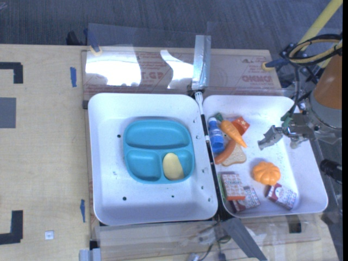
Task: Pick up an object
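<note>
Toy foods lie scattered in the right bin (304, 105): a small orange pumpkin (266, 173) near the middle, a carrot (234, 133) lying across a slice of toast (235, 156), a blue bottle (216, 136) against the bin's left wall, and a red packet (240, 124) just behind the carrot. Toward the front edge sit a printed box (234, 185), another small carton (251, 198) touching it, and a dark red pouch (281, 195) near the front right corner.

Above the right part of this bin, the claw (276, 135) hangs with its two fingers spread apart and nothing between them. It is apart from the pumpkin, which lies just in front of it, and well clear of the carrot to its left. The grey arm with its orange band (330, 86) enters from the right side.

In the left bin (103, 162) rests a blue divided tray (155, 135), with a pale yellow, lemon-like piece (173, 166) in its front right compartment. Both bins stand side by side on the wooden bench (38, 145).
</note>
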Motion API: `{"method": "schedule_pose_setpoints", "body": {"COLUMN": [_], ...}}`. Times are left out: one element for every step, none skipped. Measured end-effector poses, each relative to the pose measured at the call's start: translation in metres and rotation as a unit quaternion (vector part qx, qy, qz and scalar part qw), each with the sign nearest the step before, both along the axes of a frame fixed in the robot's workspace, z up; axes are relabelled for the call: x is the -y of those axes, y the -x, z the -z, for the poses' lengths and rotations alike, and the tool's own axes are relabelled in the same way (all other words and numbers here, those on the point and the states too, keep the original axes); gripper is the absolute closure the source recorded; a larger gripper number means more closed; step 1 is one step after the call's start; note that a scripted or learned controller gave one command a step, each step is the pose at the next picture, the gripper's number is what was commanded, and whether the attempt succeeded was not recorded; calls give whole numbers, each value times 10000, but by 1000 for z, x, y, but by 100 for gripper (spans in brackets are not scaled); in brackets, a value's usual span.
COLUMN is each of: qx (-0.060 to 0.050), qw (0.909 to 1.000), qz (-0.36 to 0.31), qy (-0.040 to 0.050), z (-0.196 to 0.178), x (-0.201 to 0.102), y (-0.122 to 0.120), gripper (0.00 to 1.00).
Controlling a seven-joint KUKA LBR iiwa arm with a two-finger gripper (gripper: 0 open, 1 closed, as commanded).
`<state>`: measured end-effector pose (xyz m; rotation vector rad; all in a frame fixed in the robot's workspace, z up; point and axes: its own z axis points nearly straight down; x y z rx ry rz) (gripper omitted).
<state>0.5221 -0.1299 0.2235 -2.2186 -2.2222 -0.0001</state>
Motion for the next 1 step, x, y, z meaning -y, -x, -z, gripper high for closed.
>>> {"method": "schedule_pose_setpoints", "body": {"qx": [-45], "qw": [9997], "qz": [220], "qy": [-1], "z": [101], "x": [2], "y": [-71], "gripper": [0]}}
